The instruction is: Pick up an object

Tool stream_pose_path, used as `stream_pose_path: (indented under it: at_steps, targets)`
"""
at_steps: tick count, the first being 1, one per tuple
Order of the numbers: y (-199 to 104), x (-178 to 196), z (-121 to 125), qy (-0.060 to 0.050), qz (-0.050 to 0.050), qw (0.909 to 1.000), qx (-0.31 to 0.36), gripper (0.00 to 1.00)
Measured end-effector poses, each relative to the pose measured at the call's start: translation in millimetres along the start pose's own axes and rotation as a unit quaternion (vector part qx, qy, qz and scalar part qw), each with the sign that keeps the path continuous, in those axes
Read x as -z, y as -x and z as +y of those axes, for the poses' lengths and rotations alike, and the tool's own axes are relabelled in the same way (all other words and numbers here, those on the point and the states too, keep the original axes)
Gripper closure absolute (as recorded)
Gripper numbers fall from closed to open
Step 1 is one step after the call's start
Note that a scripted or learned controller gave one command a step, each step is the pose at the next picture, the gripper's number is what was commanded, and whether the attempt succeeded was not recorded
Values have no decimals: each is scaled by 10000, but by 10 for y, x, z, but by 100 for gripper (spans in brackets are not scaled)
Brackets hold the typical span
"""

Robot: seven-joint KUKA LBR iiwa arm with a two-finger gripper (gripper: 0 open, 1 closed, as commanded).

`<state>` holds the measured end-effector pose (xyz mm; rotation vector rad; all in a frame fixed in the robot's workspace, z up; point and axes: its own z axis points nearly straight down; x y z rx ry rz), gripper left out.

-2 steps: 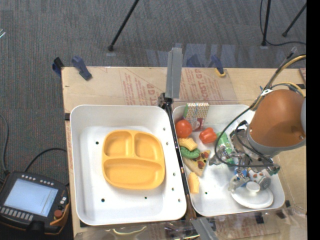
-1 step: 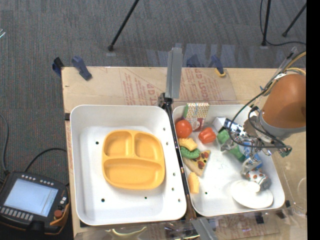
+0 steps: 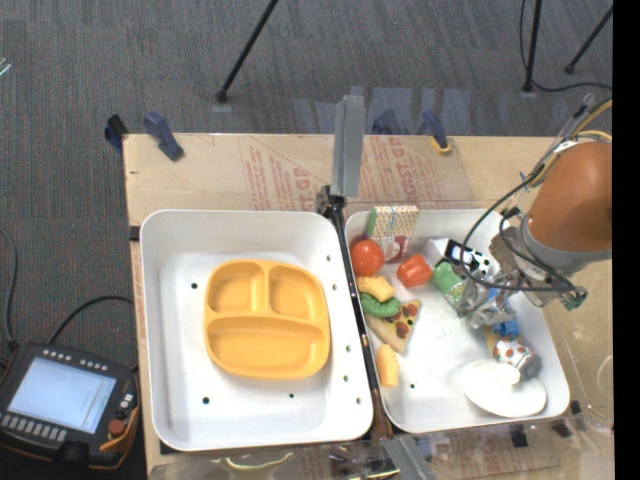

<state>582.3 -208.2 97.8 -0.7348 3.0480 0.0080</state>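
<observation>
**Low in the right bin, grip not readable**

Gripper [image 3: 492, 306] down among the crowded things of the right bin [image 3: 440, 413], under the orange band of the arm [image 3: 572, 203]. Impossible to tell from this slanted view whether anything is taken. Just beside it a green can [image 3: 450, 284] and a black-and-white die [image 3: 478, 262]; below it a small blue piece [image 3: 507, 328], a patterned cup [image 3: 512, 352] and a white dish [image 3: 503, 389]. Further left a red tomato [image 3: 366, 257], a red pepper [image 3: 414, 271], a pizza slice [image 3: 399, 325] and a carton [image 3: 394, 228]. In the left bin [image 3: 165, 268] a yellow divided tray [image 3: 267, 319], well apart.

Probably mid-attempt on the can or the blue piece. Risks: catching two neighbours together because of the crowding, pushing the round can away so it rolls, or closing on nothing
</observation>
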Motion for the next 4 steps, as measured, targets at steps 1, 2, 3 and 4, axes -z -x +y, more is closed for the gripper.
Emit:
stream_pose_path:
  at_steps: [1, 2, 3, 4]
  targets:
    - [-1, 0, -2, 1, -1, 10000, -5, 0]
    - [13, 106, -3, -1, -26, 10000, -27, 100]
    - [14, 105, -5, 0, -28, 10000, -34, 0]
    - [34, -66, -74, -35, -14, 9996, -277, 0]
